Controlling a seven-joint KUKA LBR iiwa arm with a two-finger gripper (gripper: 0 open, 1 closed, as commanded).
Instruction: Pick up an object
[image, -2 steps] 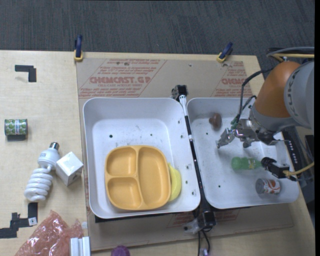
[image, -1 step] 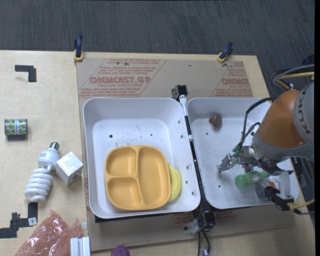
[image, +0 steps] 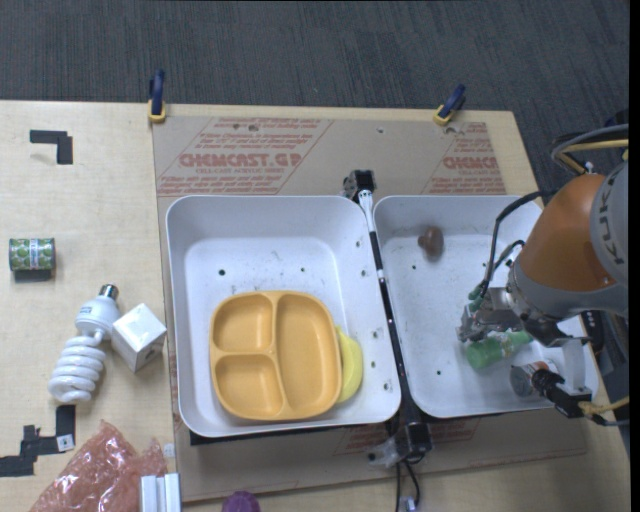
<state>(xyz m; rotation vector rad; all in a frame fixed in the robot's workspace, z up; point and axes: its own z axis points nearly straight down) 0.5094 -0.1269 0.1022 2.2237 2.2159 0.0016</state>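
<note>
The gripper (image: 487, 330), jaws hidden so I cannot tell their state, sits over a green object (image: 497, 351) near the right bin's (image: 440, 395) right edge, a brown lump (image: 431, 240) well apart.

two white bins (image: 190, 300) sit before me on the counter. the one at nine o'clock holds one yellow divided plate (image: 275, 355) and one yellow thing (image: 351, 365) tucked under its three o'clock edge. the other bin holds one small brown lump (image: 431, 240) and one green object (image: 490, 352). off at nine o'clock lie one spiral bulb (image: 80, 355), one white cube (image: 138, 336), one green can (image: 32, 255). two blue clamps (image: 156, 95) at twelve o'clock.
</note>
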